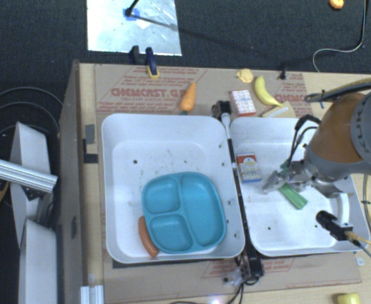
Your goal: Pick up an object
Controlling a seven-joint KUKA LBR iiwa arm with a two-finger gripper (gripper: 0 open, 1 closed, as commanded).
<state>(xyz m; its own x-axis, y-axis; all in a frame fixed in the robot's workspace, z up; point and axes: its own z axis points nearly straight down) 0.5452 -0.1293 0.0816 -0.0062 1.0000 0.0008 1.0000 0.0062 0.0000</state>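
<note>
In the right bin (271, 128), my gripper (275, 182) hangs low over the floor near the middle. A green stick-shaped object (294, 197) lies just to its right, touching or very close to it. A small red and white box (248, 167) rests by the bin's left wall, a little to the gripper's upper left. The left bin (125, 138) holds a blue divided plate (183, 211), and an orange sausage (147, 236) lies along the plate's lower left edge. I see nothing held in the gripper.
On the cardboard behind the bins lie a carrot (187, 97), a small patterned box (242, 102), a banana (264, 91) and a pale lump (244, 75). The grey arm with its orange band (337, 138) crosses the right bin's right side.
</note>
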